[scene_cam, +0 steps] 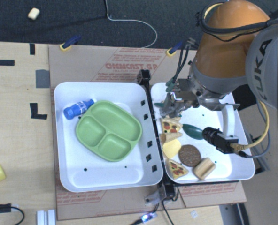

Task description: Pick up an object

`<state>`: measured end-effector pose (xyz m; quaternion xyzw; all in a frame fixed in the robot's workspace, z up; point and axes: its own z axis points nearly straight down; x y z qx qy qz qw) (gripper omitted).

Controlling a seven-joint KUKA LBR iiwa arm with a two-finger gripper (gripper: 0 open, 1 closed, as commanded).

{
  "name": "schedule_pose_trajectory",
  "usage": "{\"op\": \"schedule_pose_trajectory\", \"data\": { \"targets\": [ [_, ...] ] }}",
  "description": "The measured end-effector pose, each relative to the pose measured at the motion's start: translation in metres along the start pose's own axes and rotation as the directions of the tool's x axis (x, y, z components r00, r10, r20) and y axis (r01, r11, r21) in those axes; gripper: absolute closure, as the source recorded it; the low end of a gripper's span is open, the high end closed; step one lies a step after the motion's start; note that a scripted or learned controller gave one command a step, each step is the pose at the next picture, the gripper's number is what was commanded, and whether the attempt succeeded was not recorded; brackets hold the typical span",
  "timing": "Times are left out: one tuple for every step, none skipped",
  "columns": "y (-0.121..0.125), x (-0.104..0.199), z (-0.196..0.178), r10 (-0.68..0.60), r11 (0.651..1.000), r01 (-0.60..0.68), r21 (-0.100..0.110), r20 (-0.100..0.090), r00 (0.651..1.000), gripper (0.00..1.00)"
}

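The gripper [169, 108] hangs low over the right bin [242, 172], by its left wall; whether it is wide or narrow cannot be told, and nothing shows in its grasp. Just below it lies a toy pizza slice [171, 125], pale yellow with red spots. Further below are a yellow wedge [172, 148] and a brown cookie [189, 155]. Well to the gripper's left, the other bin [64, 172] holds a green divided plate [109, 130]. The arm [266, 74] bears the letters "UKA". The cardboard's [82, 64] red print is not legible.
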<state>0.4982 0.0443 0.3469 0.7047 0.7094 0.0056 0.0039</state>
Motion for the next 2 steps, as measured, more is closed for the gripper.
{"op": "schedule_pose_trajectory", "data": {
  "targets": [
    [0.015, 0.019, -0.098, 0.001, 1.0, -0.001, 0.003, 0.001, 1.0, 1.0],
    [-0.014, 0.047, -0.116, 0.002, 1.0, -0.002, 0.013, 0.002, 1.0, 1.0]
  ]
}}
